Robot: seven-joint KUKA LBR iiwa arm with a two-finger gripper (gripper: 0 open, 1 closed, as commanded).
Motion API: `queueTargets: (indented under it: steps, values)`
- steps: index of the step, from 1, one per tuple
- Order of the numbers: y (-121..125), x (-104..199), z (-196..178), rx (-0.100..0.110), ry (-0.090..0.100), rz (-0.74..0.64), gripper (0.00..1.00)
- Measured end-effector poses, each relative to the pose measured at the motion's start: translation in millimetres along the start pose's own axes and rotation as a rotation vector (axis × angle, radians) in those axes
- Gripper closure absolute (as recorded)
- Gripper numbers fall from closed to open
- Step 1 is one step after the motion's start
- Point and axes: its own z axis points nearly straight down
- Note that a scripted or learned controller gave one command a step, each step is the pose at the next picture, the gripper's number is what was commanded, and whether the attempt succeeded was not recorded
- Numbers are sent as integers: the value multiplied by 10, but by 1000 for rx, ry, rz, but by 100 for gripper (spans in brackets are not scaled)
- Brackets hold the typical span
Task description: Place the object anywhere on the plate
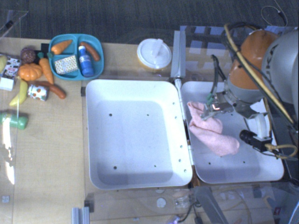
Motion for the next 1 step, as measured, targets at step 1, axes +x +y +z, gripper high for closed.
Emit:
queueTargets:
  steps: [1]
  values:
    - [18,12,-405,-2,0,-8,100]
